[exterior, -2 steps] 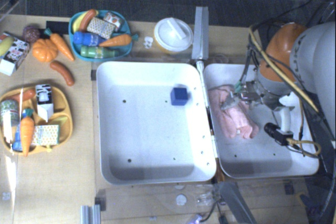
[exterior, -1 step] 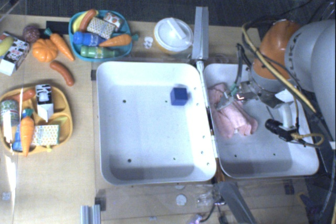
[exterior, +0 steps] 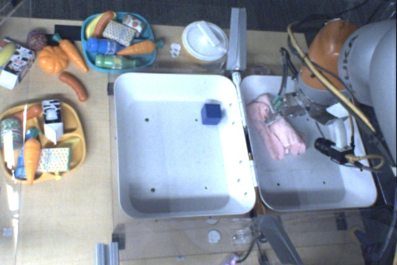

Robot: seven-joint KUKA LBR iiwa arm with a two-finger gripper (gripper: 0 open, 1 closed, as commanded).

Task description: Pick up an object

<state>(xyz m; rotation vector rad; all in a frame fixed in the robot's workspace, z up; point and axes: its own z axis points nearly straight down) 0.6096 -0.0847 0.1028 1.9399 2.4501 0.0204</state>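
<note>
A pink soft object (exterior: 280, 133) lies slantwise in the left half of the right bin (exterior: 322, 186). My gripper (exterior: 277, 111) is low over that object's upper end, at or touching its top, with the grey arm and orange band (exterior: 329, 40) rising behind it to the right. A small blue cube (exterior: 211, 113) sits alone in the upper right part of the left bin (exterior: 167, 170), well apart from the gripper.
On the bench left of the bins are a blue bowl (exterior: 93, 59) and a yellow plate (exterior: 77, 133) of toy food, plus loose toy vegetables (exterior: 53, 60). A white lidded tub (exterior: 205, 40) stands behind the bins. Cables (exterior: 344, 158) hang over the right bin.
</note>
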